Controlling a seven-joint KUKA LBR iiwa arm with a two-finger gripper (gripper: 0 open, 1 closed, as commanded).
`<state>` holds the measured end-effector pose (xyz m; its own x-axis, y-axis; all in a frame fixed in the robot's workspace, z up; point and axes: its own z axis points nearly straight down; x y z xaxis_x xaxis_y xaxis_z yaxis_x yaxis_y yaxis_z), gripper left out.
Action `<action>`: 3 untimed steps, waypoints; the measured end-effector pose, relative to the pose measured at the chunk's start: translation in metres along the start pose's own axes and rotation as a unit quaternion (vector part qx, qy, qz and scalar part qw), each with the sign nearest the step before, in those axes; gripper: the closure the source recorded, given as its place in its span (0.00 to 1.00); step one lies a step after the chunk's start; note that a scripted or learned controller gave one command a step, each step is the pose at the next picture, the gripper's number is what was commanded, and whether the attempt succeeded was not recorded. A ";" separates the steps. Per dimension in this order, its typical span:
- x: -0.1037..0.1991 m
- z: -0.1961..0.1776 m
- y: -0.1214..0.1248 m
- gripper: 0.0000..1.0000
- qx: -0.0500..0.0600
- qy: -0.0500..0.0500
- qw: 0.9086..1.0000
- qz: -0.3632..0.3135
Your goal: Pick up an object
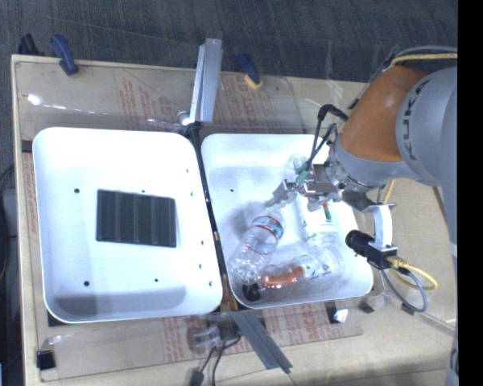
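My gripper [306, 190] hangs over the upper middle of the right bin [233, 159], on the grey arm with its orange band [378, 123]. Just below it, a clear plastic bottle [258, 244] with a label lies slanted toward the bin's front left. A second clear bottle [322, 233] lies under and to the right of the gripper. A clear container with a copper-coloured piece inside [294, 274] lies along the front wall. Nothing is visibly held.
The left bin [64, 159] holds a dark ribbed rectangular panel [137, 218]. A grey metal bar [205, 79] stands at the back between the bins. Blue clamps [63, 53] grip the bench's far edge. Cables [402, 276] trail at the right.
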<state>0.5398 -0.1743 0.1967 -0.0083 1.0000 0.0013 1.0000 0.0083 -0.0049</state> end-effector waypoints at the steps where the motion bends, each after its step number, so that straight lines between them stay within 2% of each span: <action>1: 0.026 0.101 -0.015 0.00 -0.007 -0.002 0.999 -0.045; 2: 0.025 0.091 -0.015 1.00 -0.007 -0.003 0.999 -0.047; 3: 0.095 0.005 0.066 1.00 -0.002 0.000 1.000 -0.014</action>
